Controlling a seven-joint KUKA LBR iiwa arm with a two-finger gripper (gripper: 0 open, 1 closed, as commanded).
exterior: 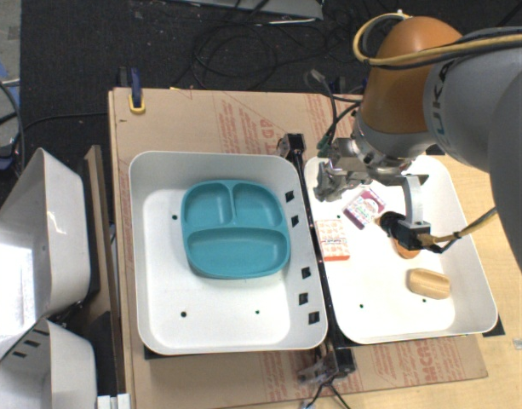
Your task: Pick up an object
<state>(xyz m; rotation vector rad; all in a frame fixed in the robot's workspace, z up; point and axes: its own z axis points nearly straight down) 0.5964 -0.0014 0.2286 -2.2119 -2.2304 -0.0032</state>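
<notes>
In the right bin point(465, 313) lie several small objects. A pink and white packet point(364, 208) sits near the bin's far left. A white card with red print point(332, 239) rests by the left wall. An orange piece point(406, 248) is partly covered by a black part with a yellow cable. A tan block point(428, 284) lies nearer the front. My gripper point(330, 181) hangs low over the bin's far left corner, just left of the pink packet. I see nothing held in it. The wrist and orange band hide the bin's far side.
The left bin point(158, 313) holds a teal divided plate point(235, 229). A black divider with clips point(305, 254) runs between the bins. Cables trail across the dark floor behind the bench. White tubs point(35, 245) stand at the far left.
</notes>
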